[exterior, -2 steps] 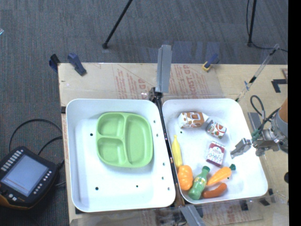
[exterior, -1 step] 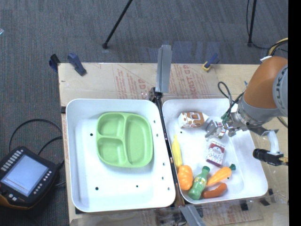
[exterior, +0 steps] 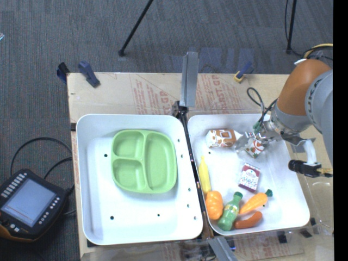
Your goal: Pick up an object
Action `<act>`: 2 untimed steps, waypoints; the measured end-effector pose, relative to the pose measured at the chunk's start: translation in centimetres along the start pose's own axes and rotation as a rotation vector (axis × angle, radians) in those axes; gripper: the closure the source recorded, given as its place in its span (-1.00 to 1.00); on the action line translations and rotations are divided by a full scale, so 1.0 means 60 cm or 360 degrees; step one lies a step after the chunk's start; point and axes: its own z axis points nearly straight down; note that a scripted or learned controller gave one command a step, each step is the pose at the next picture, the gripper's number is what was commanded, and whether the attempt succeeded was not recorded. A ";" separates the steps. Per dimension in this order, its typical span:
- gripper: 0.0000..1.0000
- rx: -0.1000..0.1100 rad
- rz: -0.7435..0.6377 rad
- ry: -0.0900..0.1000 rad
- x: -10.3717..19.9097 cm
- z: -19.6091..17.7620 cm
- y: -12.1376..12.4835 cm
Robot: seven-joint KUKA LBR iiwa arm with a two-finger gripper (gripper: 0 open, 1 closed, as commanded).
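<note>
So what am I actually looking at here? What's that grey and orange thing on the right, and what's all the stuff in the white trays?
That is a robot arm, seen by one camera fixed above the bench and looking down at a slant. Its gripper, the two-finger hand, is low in the right bin, near the back. The left bin holds a green divided plate. The right bin holds toy groceries: a small brown and white carton, a red box, a yellow corn cob, an orange pumpkin, a green bottle, a carrot and a sausage. I cannot tell from here whether it has gripped anything.
</note>
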 end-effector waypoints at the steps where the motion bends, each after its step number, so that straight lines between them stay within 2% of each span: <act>1: 1.00 0.0006 -0.0013 0.0001 0.003 -0.012 0.001; 2: 1.00 -0.0003 0.0084 -0.0003 0.048 -0.205 0.017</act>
